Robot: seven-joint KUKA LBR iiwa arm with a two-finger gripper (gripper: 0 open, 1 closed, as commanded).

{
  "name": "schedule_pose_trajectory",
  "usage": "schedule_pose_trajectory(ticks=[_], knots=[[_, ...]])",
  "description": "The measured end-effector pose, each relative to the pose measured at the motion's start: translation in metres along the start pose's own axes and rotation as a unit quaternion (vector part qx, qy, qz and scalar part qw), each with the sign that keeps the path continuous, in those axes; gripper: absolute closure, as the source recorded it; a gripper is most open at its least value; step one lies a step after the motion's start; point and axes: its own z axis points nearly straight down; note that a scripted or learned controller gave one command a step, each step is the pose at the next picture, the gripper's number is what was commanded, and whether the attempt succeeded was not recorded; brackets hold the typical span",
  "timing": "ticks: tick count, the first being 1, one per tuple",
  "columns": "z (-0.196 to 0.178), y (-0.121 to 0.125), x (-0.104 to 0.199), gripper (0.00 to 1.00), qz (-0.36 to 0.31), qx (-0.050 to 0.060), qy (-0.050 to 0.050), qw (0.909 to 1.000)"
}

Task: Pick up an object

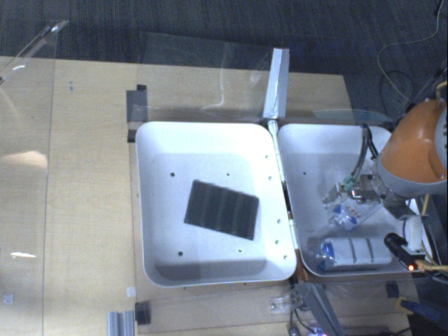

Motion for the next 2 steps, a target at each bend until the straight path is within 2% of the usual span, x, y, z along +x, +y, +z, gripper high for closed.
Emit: schedule_pose_trajectory(ticks=[1, 2], knots=[[0.006, 0.012, -0.013, 0.0, -0.054, -0.009, -0.003, 0.9985], [-0.004, 0.068, -0.052, 0.0, 0.053, 0.015, 0.004, 0.9985]])
